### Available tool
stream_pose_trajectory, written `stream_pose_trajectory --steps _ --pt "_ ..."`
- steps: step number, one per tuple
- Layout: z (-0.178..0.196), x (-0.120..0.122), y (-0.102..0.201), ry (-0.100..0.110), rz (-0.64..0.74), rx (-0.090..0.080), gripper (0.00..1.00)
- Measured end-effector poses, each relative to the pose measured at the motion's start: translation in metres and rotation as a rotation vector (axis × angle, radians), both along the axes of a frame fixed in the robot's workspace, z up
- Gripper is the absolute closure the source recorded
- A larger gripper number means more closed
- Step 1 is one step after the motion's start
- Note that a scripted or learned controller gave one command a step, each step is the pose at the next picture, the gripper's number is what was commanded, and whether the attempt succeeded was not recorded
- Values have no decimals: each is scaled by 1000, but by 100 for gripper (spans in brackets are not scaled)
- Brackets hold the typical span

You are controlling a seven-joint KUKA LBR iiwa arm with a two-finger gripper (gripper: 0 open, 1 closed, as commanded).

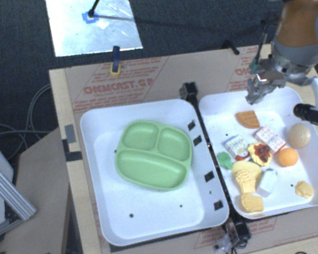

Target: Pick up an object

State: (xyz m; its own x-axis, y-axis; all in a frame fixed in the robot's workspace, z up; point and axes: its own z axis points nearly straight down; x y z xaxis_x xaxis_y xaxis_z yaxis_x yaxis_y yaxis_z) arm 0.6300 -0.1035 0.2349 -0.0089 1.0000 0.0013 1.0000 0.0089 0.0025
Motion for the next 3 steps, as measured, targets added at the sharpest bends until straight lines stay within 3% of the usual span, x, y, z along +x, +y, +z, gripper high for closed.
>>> stream_pose_trajectory --steps 1,2,3 --pt "-1 -19 43 2 -2 -1 100" --pt "-20 -13 44 2 -3 -2 100" --pt "-15 -11 51 0 -2 -1 100"
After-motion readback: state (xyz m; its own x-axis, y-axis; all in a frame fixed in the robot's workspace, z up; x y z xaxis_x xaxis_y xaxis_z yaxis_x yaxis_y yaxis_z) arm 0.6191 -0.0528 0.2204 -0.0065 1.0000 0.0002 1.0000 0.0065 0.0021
